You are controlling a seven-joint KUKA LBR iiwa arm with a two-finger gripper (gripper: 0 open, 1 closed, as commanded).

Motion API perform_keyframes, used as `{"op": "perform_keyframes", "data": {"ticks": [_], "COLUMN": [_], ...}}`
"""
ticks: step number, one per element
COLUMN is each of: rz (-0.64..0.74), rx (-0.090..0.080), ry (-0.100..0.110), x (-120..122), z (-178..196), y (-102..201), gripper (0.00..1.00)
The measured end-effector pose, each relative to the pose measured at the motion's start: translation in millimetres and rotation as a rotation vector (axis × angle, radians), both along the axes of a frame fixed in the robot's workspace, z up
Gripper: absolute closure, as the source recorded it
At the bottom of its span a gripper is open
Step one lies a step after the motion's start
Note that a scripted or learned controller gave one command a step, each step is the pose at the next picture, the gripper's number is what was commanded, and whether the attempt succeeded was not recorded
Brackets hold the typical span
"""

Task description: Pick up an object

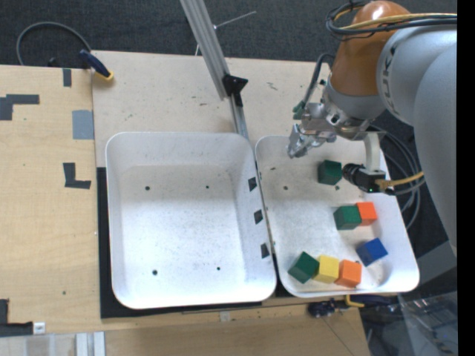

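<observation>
Fingers (pixel 297 151) drawn together into one narrow metal tip, with nothing between them. Hanging off a grey, rounded arm (pixel 419 65) with a glossy orange band (pixel 364 43), the gripper (pixel 299 148) poised over the back left corner of the right bin (pixel 297 213), close to its rim.

Seven small blocks scattered on that bin's speckled white floor, all matte and square-edged. Nearest the tip, a dark green block (pixel 329 173), lying apart from it, a little to the right and toward the front. Further toward the front, a green block (pixel 346 217) touching an orange block (pixel 367 212) side by side. Nearer the front, a blue block (pixel 372 251) lying alone and turned at an angle. Along the front wall, a row of three in contact: a green block (pixel 303 266) tilted on a corner, a yellow block (pixel 327 268) and a second orange block (pixel 349 273).

To the left, rim against rim, the left bin (pixel 111 148): shallow, round-cornered, white plastic dusted with dark specks, with four small dark dots on its floor.

Below both, a pale wooden bench (pixel 148 87) marked with scuffs and grey tape patches (pixel 82 124). Slanting across the back, a ribbed aluminium rail (pixel 204 35) ending in a black bracket (pixel 235 85). At the far left corner, a looped black cable (pixel 44 27) with a yellow-and-blue end.
</observation>
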State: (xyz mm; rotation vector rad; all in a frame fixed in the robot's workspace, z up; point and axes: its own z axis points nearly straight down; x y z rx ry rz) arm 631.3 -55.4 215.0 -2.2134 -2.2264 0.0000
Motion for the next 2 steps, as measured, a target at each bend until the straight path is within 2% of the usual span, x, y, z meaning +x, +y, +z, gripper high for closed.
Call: {"op": "perform_keyframes", "data": {"ticks": [2], "rz": [0.001], "rx": [0.0], "ry": [0.0], "x": [15], "z": [-9], "y": [105], "gripper": [1.0]}}
